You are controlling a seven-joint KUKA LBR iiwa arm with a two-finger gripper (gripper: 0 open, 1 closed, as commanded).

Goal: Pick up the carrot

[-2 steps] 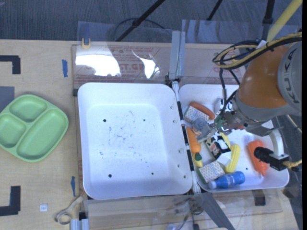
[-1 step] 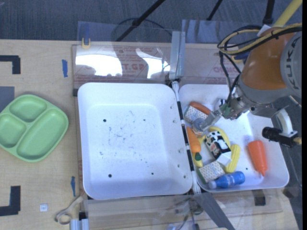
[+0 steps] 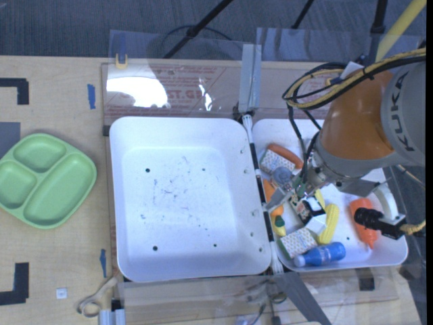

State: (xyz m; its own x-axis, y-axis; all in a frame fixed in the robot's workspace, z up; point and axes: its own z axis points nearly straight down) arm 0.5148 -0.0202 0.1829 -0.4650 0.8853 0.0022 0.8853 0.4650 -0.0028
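Carrot (image 3: pixel 366 226) was orange, stubby, right of the corn (image 3: pixel 329 223). Gripper (image 3: pixel 302 196) sat left of corn; finger state unreadable in clutter.

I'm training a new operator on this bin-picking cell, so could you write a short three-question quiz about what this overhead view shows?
1. True or false: the arm is reaching over the left bin.
2. Which item lies nearest the front edge of the right bin?
A. the blue bottle
B. the corn cob
C. the green divided plate
3. Fill in: the green divided plate sits on the bench, to the ____ of both bins in the camera view.

Key
1. False: it is over the right bin, with the hand low among the items.
2. A
3. left
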